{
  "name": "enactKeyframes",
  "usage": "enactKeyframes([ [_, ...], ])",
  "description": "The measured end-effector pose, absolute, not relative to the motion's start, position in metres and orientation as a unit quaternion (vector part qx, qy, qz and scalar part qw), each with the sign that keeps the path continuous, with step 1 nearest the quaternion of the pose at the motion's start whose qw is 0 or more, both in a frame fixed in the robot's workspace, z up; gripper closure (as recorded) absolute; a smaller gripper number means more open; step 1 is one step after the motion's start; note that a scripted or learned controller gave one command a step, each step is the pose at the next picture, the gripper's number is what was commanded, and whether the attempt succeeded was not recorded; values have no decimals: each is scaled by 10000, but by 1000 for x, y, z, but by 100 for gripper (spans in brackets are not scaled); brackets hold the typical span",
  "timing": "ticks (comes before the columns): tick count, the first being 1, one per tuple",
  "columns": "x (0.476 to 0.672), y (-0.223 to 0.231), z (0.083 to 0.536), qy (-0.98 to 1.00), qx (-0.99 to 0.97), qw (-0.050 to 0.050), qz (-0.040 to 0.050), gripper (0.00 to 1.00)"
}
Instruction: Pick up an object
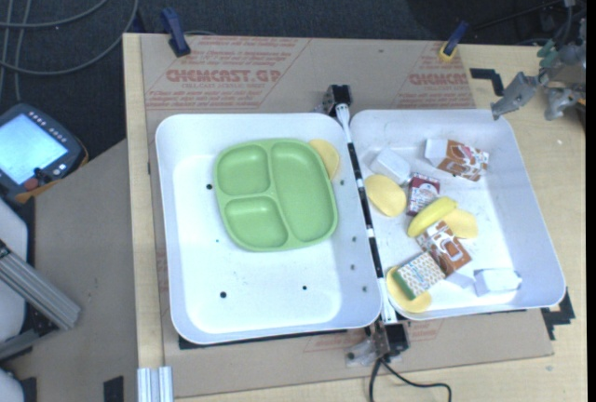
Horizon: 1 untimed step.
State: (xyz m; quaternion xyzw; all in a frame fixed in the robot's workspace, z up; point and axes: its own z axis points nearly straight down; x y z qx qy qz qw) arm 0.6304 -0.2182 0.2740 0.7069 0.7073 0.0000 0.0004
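The right bin [531, 205] holds several small items: a yellow lemon-like piece [385, 195], a banana [431, 216], a brown snack packet [463, 160], a white block [391, 163], a colourful box [419, 274] and another white block [496, 280]. In the left bin [186, 233] lies a green divided plate [275, 195] with a yellow piece [326, 156] at its upper right edge. My gripper [535, 98] hangs at the far right, above and beyond the right bin's back corner, well away from every item, with nothing seen in it.
Both bins rest on a cardboard-covered bench [279, 74] held by blue clamps [174, 33] at the back. A black hinge piece [340, 98] sits between the bins. A handheld screen [28, 154] and cables lie left of the bench.
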Motion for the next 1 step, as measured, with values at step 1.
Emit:
enactKeyframes([
  [1,614,-133,142,7074,7068,-9,-2,0],
])
